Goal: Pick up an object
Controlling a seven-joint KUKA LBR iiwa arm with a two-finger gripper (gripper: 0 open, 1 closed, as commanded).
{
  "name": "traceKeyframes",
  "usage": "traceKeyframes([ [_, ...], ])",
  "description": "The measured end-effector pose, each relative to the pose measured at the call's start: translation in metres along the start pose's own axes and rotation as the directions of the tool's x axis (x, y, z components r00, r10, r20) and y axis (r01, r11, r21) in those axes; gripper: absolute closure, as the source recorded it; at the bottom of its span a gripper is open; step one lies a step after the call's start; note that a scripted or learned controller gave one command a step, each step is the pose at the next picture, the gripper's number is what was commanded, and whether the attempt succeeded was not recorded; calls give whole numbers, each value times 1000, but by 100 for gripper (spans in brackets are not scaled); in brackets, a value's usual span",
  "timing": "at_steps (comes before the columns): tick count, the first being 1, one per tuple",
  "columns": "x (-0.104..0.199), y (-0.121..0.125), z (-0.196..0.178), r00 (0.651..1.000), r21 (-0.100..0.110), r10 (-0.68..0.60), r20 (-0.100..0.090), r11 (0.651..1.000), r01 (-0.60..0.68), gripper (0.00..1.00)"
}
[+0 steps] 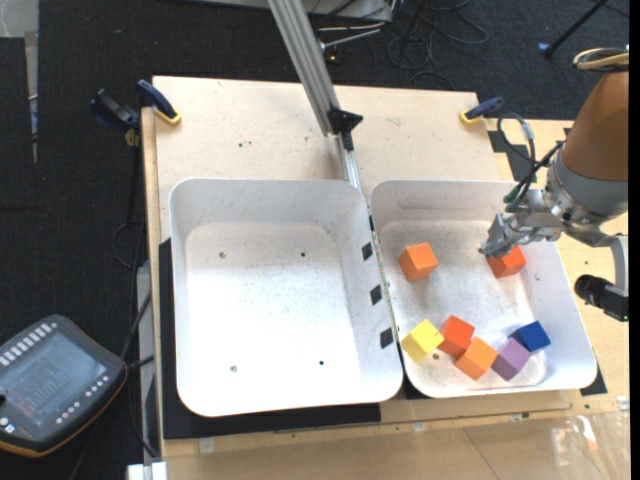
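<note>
The gripper [501, 246] sits directly over a red-orange cube [508, 261], hiding its upper part; whether it is apart or clamped on it, I cannot tell.

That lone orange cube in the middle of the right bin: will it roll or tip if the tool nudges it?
The orange cube looks flat-faced and squat, so it would probably slide rather than roll or tip. It appears rigid, likely a light block, so it should keep its shape when squeezed. It stands apart from the other blocks on bare floor of the right bin, so a push would likely shift it freely.
</note>
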State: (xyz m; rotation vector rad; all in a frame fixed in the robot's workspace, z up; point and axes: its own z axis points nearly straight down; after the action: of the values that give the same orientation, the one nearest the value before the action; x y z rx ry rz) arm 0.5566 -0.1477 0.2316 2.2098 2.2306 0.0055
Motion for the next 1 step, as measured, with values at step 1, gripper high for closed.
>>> traceKeyframes([
  [1,54,17,10,1000,3,1,0,1000,-1,100],
])
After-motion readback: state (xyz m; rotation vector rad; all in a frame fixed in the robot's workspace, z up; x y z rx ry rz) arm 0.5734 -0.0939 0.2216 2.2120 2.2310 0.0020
